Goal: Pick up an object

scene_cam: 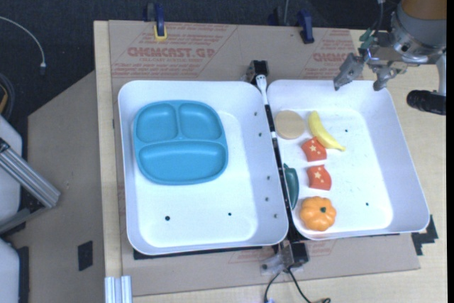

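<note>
Nearest my camera, in the front of the right bin (397, 152), I note an orange pumpkin (317, 213) sitting close to the near rim. Just behind it lie two red pieces with pale markings, one (320, 177) directly above the other (314, 150) in the view, apart from each other. A dark teal item (291, 184) lies against the bin's left wall beside them; I cannot identify it.

The banana (325, 131) lies further back, touching or nearly touching the upper red piece. Its long axis runs diagonally, from the upper left down to the lower right, with the lower tip pointing toward the bin's middle. A round tan disc (289, 124) sits just to its left.

The left bin (241, 209) holds a blue divided plate (181, 142) with three compartments, lying flat.

My hand (362, 74) hovers over the far rim of the right bin, well apart from every item. Its two fingers are spread, with nothing between them.

Both bins rest on the cardboard-topped counter (213, 46).
</note>
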`<state>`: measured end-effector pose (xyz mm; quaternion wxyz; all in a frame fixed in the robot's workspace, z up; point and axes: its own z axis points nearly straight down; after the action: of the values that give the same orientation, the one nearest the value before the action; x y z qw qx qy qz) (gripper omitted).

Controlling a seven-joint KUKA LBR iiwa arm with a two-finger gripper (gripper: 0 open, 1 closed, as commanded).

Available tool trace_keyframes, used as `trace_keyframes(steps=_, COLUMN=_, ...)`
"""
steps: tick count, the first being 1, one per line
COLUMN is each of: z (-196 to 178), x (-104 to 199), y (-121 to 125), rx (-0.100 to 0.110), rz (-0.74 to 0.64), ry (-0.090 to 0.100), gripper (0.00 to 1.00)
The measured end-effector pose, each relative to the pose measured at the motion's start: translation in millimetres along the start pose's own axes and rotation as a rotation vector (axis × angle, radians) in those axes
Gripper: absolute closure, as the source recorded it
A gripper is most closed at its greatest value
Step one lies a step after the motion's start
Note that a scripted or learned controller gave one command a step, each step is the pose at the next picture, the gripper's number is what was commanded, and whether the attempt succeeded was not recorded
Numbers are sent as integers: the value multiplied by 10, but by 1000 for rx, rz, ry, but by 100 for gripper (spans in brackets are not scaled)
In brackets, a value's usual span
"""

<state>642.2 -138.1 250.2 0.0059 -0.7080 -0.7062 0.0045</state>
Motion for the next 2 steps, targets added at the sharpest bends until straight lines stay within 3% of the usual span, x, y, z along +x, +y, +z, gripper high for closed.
trace_keyframes(steps=1, z=-88, x=4, y=21, rx=-14, rz=-3, ry=-2, gripper=0)
trace_keyframes(steps=2, z=547, x=5, y=-9, rx=-8, rz=-2, ry=-1, gripper=0)
